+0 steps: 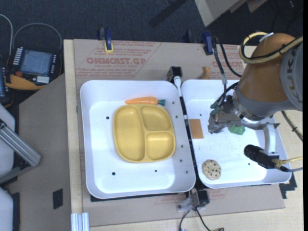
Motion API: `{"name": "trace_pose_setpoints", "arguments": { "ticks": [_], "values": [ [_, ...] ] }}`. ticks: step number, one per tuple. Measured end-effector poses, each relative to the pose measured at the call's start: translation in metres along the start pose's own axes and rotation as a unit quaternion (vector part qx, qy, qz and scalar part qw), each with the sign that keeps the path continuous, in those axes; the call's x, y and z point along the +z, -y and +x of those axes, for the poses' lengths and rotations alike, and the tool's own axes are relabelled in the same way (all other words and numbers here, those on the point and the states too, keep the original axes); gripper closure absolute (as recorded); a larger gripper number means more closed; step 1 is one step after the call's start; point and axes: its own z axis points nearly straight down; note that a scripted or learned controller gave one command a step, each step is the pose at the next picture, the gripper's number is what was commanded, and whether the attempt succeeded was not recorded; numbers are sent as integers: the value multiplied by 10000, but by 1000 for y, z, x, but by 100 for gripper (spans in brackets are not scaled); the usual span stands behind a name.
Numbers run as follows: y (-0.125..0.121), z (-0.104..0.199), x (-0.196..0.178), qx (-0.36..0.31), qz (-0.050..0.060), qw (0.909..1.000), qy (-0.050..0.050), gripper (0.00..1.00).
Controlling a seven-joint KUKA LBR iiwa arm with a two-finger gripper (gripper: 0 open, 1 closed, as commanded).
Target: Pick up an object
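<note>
Over right bin (250, 174) — gripper (217, 123) low by green obj (236, 128); finger state: can't tell. Obj prob. light, soft plastic — pinch across mid w/ gentle force.

Green object (237, 128) at right of frame mostly hidden under the arm's wrist, pincer (215, 124) fingers too dark and crowded to read, arm (269, 76) cut off by right edge, handheld screen unit (33, 64) at upper left blurred.

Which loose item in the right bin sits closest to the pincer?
The green item, right beside the pincer; the brown card and cookie lie farther off.
</note>
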Motion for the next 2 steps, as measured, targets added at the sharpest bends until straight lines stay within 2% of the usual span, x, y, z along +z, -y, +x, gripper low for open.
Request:
{"name": "trace_pose_setpoints", "arguments": {
  "ticks": [1,2],
  "values": [
    [-15,56,-13,-3,-24,10000,7,100],
    [-26,109,-1,1,-13,10000,9,100]
  ]
}}
